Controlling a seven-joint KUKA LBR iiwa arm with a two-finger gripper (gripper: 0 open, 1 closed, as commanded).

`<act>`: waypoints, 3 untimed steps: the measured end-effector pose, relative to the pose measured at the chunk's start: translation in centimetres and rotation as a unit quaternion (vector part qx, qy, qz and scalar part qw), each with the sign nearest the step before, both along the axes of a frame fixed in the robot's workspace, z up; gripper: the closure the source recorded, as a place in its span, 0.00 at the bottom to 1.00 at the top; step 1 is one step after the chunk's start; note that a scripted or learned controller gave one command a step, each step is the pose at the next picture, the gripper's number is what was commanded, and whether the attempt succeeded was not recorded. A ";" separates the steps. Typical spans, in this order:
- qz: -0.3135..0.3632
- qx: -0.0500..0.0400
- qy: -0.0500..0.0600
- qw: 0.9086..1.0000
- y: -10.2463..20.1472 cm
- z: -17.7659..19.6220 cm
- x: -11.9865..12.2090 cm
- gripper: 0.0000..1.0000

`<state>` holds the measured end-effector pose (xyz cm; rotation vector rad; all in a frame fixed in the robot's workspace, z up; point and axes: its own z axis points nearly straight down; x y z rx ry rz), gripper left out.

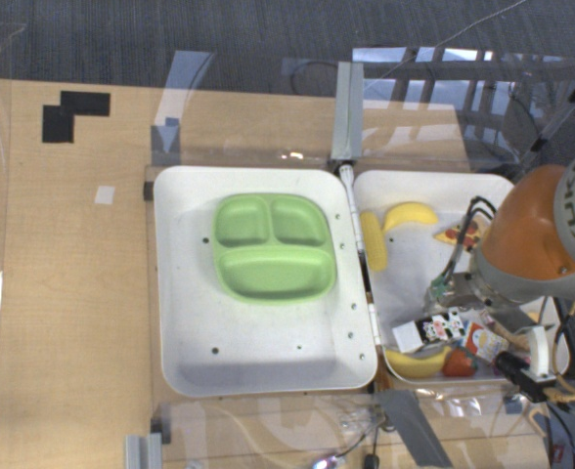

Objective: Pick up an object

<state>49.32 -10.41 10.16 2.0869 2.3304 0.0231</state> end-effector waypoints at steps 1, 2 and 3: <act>0.000 0.000 0.000 1.000 0.0 0.0 0.0 0.00; -0.139 0.001 0.005 0.990 1.4 -1.2 2.8 0.00; -0.142 0.000 0.010 0.990 2.9 8.2 3.9 0.00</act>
